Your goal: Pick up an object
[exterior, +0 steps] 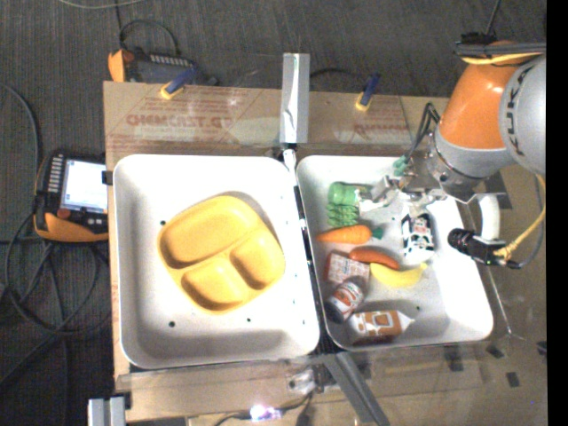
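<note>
We read "KUKA" on the orange arm [493,105] — its jaws [410,193] hang over the right bin [479,318], above toy foods [368,256]; whether they're open we cannot tell. Cardboard covers the counter [204,118] — carpeted floor [62,60] around.

Two white bins sit side by side: the left bin [133,264] and the right bin [461,313]. The left one holds one yellow divided tray [222,251]. The right one holds about seven small items: one green object [343,201] at its upper left, one carrot [346,234], one red-orange piece [374,257], one banana [399,276], one black-and-white item [417,234], one can [346,298] and one small carton [380,324] at the bottom.
</note>
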Controlling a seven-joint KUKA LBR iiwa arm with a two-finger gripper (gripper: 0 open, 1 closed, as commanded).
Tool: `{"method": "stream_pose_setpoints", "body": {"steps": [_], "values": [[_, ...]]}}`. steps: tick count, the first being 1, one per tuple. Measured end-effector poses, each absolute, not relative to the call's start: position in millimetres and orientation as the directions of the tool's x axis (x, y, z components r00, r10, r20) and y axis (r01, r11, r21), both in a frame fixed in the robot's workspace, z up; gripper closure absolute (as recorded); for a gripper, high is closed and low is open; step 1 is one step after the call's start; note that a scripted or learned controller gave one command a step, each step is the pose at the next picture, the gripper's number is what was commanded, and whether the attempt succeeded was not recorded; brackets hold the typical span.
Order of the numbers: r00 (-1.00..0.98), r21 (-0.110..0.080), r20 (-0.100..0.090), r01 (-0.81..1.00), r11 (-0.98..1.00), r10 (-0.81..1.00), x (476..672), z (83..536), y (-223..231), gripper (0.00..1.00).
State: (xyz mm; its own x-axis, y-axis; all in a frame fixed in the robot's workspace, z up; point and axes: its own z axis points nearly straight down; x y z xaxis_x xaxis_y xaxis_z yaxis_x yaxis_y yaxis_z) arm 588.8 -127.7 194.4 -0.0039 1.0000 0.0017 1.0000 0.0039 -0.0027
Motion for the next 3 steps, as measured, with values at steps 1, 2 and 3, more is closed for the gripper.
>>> {"method": "stream_pose_setpoints", "body": {"steps": [1, 2, 3], "values": [[0.097, -0.003, 0.0, 0.995, -0.097, 0.995, 557.9, 99.4, -93.8, 0.0], [0.097, -0.006, 0.002, 0.995, -0.097, 0.995, 557.7, 107.6, -93.5, 1.0], [0.097, -0.006, 0.002, 0.995, -0.097, 0.995, 557.7, 107.6, -93.3, 0.0]]}}
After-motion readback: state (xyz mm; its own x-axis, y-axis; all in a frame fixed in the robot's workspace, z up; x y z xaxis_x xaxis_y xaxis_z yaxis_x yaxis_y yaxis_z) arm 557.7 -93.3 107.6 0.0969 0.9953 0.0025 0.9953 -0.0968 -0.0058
